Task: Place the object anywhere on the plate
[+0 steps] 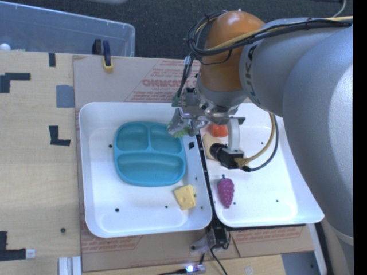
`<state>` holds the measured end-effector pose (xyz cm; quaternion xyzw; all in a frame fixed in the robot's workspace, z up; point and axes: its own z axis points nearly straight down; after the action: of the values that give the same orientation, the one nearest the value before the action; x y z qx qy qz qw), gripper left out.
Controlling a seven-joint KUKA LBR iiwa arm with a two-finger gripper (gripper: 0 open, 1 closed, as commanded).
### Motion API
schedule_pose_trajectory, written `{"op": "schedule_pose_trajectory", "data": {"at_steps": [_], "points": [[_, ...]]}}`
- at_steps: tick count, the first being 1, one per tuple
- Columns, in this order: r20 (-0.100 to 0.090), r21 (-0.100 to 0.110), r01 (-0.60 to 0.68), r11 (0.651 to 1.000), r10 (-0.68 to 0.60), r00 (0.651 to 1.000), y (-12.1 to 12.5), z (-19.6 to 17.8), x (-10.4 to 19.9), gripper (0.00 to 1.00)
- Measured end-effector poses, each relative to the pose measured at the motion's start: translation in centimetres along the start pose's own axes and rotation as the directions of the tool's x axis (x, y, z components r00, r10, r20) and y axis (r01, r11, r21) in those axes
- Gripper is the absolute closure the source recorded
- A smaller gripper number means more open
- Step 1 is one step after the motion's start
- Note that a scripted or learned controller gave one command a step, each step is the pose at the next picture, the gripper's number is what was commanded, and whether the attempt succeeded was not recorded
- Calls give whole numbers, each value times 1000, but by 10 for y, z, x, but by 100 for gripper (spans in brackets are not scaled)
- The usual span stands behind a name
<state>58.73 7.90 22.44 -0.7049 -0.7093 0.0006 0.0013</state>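
The gripper [182,124] sits over the right far corner of the blue plate [150,155], which lies in the left bin [92,171]. A small green object [180,131] shows between the fingers, so the gripper is judged to be pinched on it; the fingers are partly masked by the wrist, and the hold cannot be confirmed as firm. The green object is at the plate's right edge, close to the divider between the bins. Handling estimate: it appears to be a small toy food piece, light, probably stiff plastic or rubber with a smooth skin, so slip is the main risk rather than breakage. Hold across its narrowest section, near the middle. Release only when it is clear of the rim and over a plate compartment. Count of items: one plate with three compartments; two bins; one green object at the gripper; one yellow cheese-like wedge [184,197] in the left bin, near side of the plate; one purple grape bunch [226,191] and one orange item [217,130] in the right bin [275,202].
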Motion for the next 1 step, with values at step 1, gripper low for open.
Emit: {"op": "schedule_pose_trajectory", "data": {"at_steps": [1], "points": [[1,3,0,1000,0,1000,-20,12,51,100]]}}
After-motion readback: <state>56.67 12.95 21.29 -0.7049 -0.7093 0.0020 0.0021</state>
